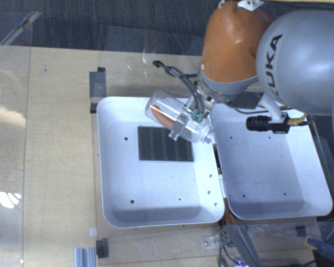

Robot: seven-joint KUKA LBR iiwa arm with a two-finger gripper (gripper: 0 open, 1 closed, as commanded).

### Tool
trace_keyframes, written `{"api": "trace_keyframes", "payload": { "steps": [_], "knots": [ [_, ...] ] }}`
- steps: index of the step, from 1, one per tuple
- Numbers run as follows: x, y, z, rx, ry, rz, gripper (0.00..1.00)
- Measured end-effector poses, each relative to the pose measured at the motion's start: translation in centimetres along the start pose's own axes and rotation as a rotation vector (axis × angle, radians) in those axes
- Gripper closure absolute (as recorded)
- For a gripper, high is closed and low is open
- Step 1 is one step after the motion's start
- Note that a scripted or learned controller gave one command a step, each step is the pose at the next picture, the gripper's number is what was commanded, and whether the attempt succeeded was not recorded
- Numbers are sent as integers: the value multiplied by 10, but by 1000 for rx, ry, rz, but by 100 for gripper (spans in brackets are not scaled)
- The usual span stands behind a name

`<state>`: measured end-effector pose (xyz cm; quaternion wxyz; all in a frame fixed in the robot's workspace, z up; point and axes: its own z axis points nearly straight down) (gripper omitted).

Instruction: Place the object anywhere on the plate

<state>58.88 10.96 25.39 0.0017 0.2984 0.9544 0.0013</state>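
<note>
A dark grey rectangular plate (165, 144) lies flat in the left white bin (117, 193). My gripper (159, 111) reaches in from the right and hangs just above the plate's back edge, tilted to the left. Its clear fingers are shut on a small reddish-brown object (163, 116), which shows through them. The object is held off the bin floor, over the plate's far right part. The grey and orange arm (239, 43) covers the back of the right bin.
The right white bin (278, 177) sits beside the left one, a narrow gap between them. A black cable fitting (267, 123) juts from the wrist over the right bin. A light wooden bench top (44, 149) surrounds the bins.
</note>
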Motion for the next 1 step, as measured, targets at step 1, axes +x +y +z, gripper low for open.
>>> {"api": "trace_keyframes", "payload": {
  "steps": [1],
  "knots": [
    [0,0,0,-1,-1,1,0]
  ]
}}
